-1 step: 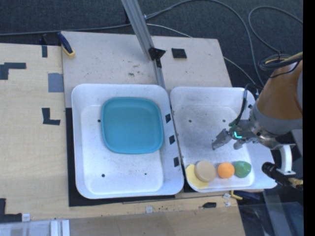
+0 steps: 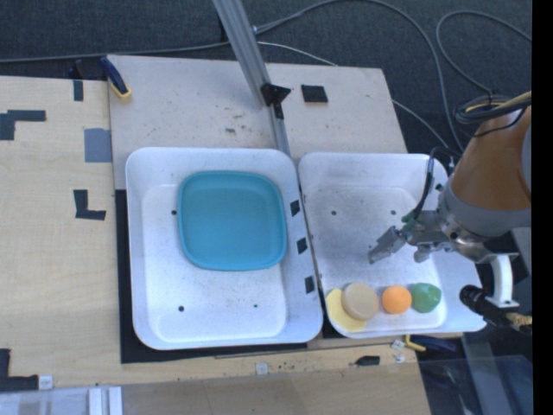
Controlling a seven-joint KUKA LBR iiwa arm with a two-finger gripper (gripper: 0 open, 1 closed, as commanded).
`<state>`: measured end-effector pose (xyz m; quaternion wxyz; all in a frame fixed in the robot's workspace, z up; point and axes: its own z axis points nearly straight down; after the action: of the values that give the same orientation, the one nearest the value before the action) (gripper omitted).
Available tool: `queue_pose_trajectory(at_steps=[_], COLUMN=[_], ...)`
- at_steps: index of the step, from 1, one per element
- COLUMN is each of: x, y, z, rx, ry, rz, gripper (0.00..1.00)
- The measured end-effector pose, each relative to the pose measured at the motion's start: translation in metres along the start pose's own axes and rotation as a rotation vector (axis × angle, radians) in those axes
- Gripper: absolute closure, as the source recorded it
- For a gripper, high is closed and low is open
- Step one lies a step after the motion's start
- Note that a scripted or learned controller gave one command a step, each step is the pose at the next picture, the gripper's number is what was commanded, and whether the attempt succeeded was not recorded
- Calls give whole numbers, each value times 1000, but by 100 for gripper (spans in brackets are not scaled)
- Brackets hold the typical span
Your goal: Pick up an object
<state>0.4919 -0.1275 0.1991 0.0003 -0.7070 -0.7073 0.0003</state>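
Right bin's point(image 2: 346, 180) far floor lies open; three objects point(image 2: 396, 300) crowd its near wall.

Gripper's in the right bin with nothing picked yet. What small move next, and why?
Probably shift the gripper toward the bin's near edge and lower it over the orange ball. The gripper sits over bare floor of the right bin, while the ball, a tan round object and a green one line the near wall.

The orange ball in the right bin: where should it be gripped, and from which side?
Grip the orange ball across its middle, coming straight down from above. It is round, and the beige piece and green piece crowd its left and right, so the fingers probably fit best on its far and near sides.
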Motion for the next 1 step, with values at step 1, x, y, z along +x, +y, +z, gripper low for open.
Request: queue_pose_trajectory(at_steps=[1], x=[0], y=[6], z=[60], rx=[5], ry=[1], rz=[0], gripper=[0])
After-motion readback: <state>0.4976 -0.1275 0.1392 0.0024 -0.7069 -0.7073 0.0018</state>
